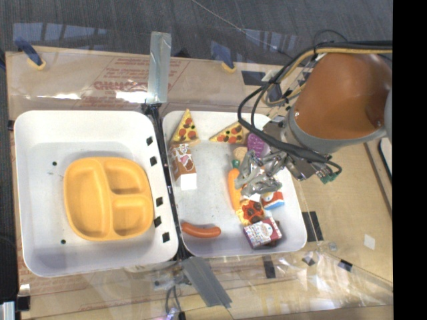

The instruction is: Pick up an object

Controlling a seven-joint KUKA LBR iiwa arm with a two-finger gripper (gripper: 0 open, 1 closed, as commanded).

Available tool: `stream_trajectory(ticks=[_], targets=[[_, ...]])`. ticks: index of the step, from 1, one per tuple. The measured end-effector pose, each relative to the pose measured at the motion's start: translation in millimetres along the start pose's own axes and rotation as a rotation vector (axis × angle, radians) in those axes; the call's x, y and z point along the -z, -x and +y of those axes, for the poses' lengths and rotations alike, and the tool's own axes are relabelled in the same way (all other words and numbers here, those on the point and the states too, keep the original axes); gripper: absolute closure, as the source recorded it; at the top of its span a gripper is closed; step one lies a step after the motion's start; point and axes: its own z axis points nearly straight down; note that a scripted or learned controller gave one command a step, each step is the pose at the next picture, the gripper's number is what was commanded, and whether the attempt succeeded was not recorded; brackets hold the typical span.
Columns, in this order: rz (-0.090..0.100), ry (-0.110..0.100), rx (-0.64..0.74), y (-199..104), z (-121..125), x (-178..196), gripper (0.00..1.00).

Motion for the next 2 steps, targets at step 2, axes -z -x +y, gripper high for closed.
stream_trajectory(ticks=[2], targets=[[0.017,0.015,-0.124,159.1,-29.5,-90.9,1.0]])
